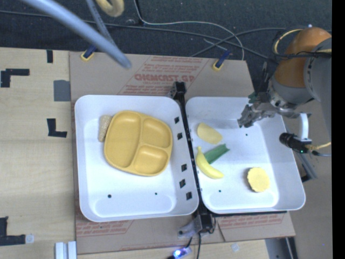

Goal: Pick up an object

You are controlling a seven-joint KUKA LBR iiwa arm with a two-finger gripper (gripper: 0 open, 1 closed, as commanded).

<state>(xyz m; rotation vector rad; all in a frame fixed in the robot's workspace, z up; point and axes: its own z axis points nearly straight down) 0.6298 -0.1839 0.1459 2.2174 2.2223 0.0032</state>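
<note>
In the right bin (280,196) lie a pale yellow piece (209,134), a green strip (216,154), a yellow banana (207,167) and a round yellow piece (259,179). My gripper (247,119) hangs over the bin's far right part, above bare floor, well right of the pale yellow piece. Nothing shows between its fingers. The grey arm with its orange band (302,53) comes in from the right.
The left bin (89,188) holds a yellow divided plate (138,143) with a tan sponge-like piece (103,128) tucked at its left edge. A black divider (186,144) runs between the bins. Cables cross the bench behind them.
</note>
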